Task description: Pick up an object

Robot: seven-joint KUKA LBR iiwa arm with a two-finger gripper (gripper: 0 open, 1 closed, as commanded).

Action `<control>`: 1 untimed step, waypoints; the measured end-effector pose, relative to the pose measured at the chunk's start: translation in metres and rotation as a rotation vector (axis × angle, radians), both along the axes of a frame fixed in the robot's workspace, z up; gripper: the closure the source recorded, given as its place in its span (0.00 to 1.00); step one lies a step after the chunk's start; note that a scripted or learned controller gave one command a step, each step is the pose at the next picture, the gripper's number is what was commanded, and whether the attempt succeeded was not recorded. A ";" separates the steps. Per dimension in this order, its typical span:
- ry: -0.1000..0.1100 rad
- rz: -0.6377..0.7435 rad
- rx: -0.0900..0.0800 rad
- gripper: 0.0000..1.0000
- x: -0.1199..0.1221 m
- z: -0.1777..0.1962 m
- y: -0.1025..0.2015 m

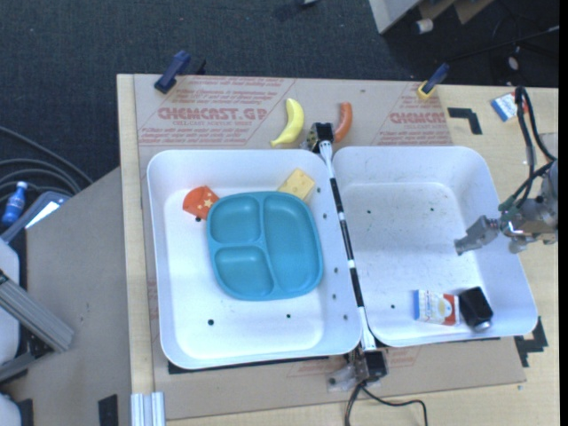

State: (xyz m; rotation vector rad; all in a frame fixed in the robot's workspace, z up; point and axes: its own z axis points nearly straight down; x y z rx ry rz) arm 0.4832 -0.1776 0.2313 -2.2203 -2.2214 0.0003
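- pincer (470, 238) over right bin (399, 171), grip state unreadable
- black block (476, 308) and small box (435, 307) just below it
- tabletop (222, 109) plywood, dark carpet (133, 16) beyond

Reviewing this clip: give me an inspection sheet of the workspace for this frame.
Surface: bench bearing left bin and right bin.
Job's things: blue divided plate, orange-red item, yellow block in left bin; small packet, black object in right bin.
Clutter: banana, orange item behind bins.
Grippers: gripper over right bin's right side.
Cables: cables at left.
Surroundings: dark floor.
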 end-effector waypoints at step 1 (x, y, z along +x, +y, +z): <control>-0.001 0.000 0.000 0.00 0.049 -0.147 0.075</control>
